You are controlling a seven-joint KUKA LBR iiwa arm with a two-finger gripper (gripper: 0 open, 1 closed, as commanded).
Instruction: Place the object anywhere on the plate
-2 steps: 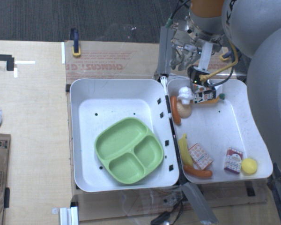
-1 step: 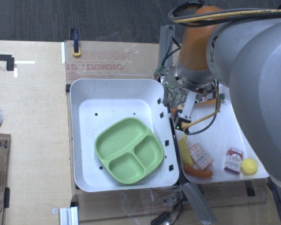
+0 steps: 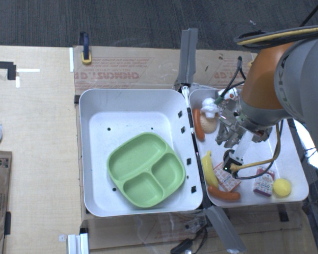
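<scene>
Seen from my overhead camera, the arm I am driving is a broad, rounded casing in smooth pale grey with a soft sheen on its curve. Below the grey sits the orange band, glossy and barrel-shaped. Under that is a darker grey wrist ring. Thin black cables loop off the edge of the orange section near a small white-and-red fitting. The gripper at the end is bare grey metal, angular and crowded with brackets, much slimmer than the joints above it. Screws and lettering are too small for me to read at this size.
</scene>
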